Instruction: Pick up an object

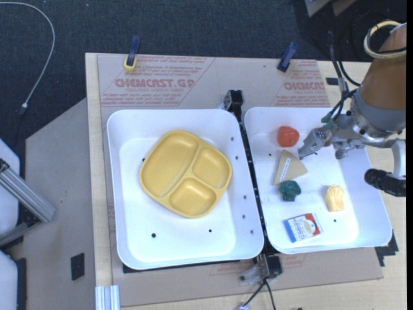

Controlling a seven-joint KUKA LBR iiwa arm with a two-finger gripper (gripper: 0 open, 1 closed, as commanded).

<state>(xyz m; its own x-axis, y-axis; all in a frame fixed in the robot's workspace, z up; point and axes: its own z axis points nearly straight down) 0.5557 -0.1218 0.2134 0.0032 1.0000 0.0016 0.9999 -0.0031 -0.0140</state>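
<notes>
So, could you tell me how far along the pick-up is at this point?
Nothing looks picked up yet. The round orange-red ball, pale yellow wedge, dark green lump, yellow corn-like piece and small red, white and blue carton all lie in the right white bin. In hand: the end effector sits low beside the ball and wedge. Left: gripping one and lifting it.

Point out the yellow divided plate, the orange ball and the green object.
yellow divided plate (185, 173), camera view, on its central ridge.
orange ball (288, 135), camera view, on its top.
green object (290, 190), camera view, on its middle.
</notes>
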